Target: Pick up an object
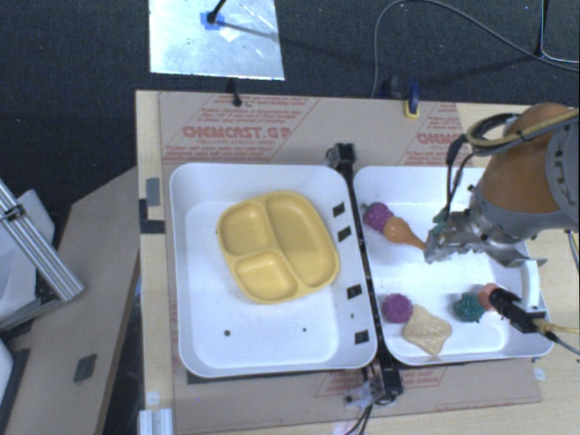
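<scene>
My gripper [439, 245] hangs over the middle of the right bin [410, 185], below the arm's orange band. Just to its left lies a toy with a purple head and an orange cone-shaped tail [390, 225], its tail tip close to the gripper. Along the bin's front lie a purple lump [396, 307] and a flat beige piece [426, 331]. A teal lump [468, 307] sits with a small orange-red piece [492, 294] touching its right side. Nothing shows in the gripper's hold.
The left bin [201, 333] holds a yellow three-section plate [276, 243]. A black divider with clips [356, 252] runs between the bins. A black cable loops behind the bench, and a shiny sheet [216, 25] lies on the floor beyond.
</scene>
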